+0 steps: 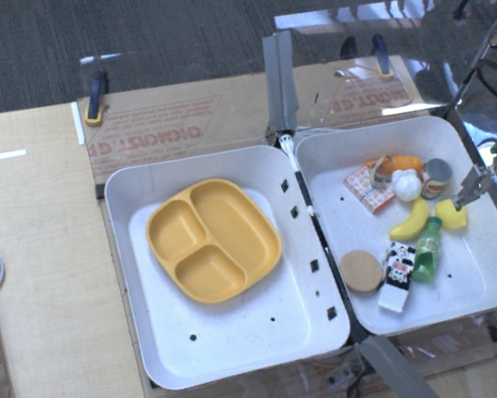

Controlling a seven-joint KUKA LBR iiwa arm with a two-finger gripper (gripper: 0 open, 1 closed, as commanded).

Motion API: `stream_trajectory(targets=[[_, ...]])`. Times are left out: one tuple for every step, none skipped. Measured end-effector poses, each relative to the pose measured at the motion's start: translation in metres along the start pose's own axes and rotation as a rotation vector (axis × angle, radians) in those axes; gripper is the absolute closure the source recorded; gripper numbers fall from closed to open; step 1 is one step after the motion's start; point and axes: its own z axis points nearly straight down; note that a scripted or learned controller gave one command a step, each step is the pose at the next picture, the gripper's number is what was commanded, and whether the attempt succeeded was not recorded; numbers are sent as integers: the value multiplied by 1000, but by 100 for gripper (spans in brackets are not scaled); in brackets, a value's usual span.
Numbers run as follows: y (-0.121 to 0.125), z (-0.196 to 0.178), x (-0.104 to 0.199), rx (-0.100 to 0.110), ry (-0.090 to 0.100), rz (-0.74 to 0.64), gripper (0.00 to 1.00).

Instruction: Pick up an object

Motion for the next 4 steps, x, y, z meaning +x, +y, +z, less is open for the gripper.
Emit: stream_trajectory(targets=[[52, 138, 2, -7, 12, 78, 0], [51, 129, 0, -7, 9, 79, 100], [85, 112, 87, -2, 0, 258, 100], [78, 32, 118, -1, -1, 229, 100]])
